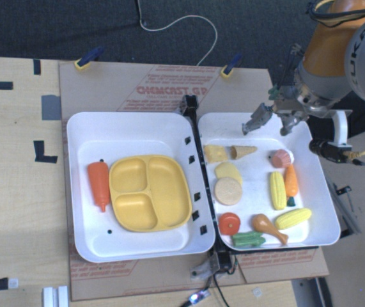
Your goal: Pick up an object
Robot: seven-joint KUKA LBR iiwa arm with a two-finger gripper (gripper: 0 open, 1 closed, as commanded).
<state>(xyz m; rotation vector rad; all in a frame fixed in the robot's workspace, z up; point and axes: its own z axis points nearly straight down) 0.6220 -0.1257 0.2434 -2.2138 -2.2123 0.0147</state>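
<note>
Cardboard covers the bench under two white bins: the left bin holds a yellow tray with an orange carrot just beside it, and the right bin holds the small toy foods. The arm reaches in from the right, and its gripper hangs over that bin's far edge with fingers spread and nothing between them. Judging by this, the approach is in hand and no grasp is made. Nearest below lie the cone, a yellow wedge and a pink piece; corn and a small carrot lie further on. Next the gripper must line up over one piece, descend and close.
</note>
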